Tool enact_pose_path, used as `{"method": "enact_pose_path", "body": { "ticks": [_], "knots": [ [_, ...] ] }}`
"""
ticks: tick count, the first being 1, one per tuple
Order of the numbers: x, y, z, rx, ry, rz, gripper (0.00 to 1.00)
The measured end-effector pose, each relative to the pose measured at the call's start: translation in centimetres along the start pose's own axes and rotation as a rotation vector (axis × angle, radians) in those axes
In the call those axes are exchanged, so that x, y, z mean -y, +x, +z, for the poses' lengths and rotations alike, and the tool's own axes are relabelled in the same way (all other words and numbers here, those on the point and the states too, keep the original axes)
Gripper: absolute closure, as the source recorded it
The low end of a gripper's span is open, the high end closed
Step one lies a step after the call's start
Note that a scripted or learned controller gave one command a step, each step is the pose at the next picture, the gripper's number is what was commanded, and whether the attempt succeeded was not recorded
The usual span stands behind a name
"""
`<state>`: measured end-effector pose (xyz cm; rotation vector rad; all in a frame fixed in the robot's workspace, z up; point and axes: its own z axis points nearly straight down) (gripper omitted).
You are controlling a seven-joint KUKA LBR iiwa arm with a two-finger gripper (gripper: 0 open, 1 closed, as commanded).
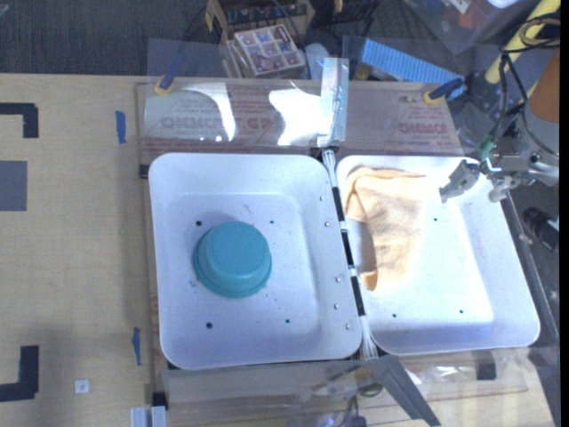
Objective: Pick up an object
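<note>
Nearest the camera runs the front lip of the two white bins, which sit side by side on the bench and meet along a central seam. Inside the left bin (178, 194) a teal bowl (233, 258) rests upside down, a little left of the bin's middle, with bare white floor all around it and a few dark specks scattered nearby. Across the seam, the right bin (462, 310) holds a yellow-orange cloth (384, 221), crumpled against the bin's left wall; it spreads from the far left corner down toward the middle of that side, and its lower end narrows to a folded tip beside the seam.

At the far right corner of the right bin the gripper (460, 181) hangs over the rim area, reaching in from the right edge on the grey arm. It is clear of the cloth and well apart from the bowl. Nothing shows between its fingers, and whether they are spread or closed I cannot tell at this size and angle. Beyond the bins stand clear plastic panels (267, 114) catching glare.
</note>
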<state>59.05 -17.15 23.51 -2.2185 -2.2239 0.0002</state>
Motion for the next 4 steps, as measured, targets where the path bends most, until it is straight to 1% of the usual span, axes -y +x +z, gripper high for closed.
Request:
{"method": "enact_pose_path", "body": {
  "ticks": [1, 2, 3, 4],
  "knots": [
    [2.2, 5.5, 11.0, 0.000, -0.001, -0.216, 0.00],
    [1.1, 6.7, 14.6, 0.001, -0.006, -0.279, 0.00],
    [1.0, 6.6, 13.5, 0.002, -0.011, -0.276, 1.00],
    [-2.3, 13.2, 5.0, 0.001, -0.001, -0.180, 1.00]
  ]
}}
